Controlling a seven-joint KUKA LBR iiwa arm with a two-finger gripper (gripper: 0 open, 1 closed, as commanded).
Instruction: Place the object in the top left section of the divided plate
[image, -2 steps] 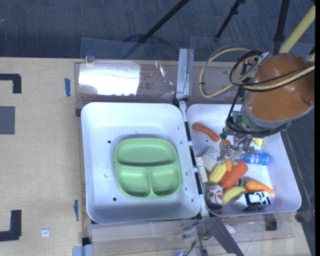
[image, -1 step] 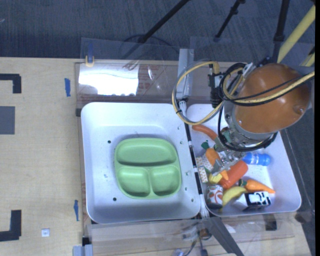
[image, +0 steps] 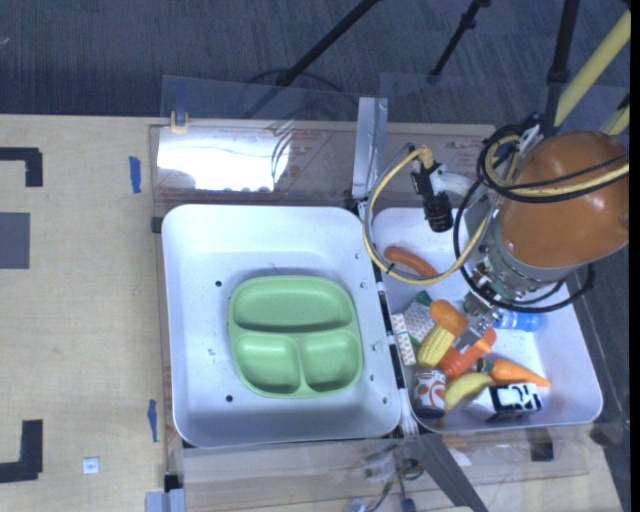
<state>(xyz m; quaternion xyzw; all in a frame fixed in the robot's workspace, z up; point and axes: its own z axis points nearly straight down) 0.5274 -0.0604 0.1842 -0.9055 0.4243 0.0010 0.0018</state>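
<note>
I had the arm low over the right bin, its hand down among the toy food because the pick had to come from that heap. Whether it was wide, narrow or gripping I couldn't tell. Nearest it lay a corn cob and a carrot. The green divided plate sat apart in the left bin, its sections bare.

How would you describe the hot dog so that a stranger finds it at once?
Look in the right bin, where the toys lie. At its far end, apart from the pile, lies the hot dog: a long orange-red piece, alone beside the yellow cable.
</note>
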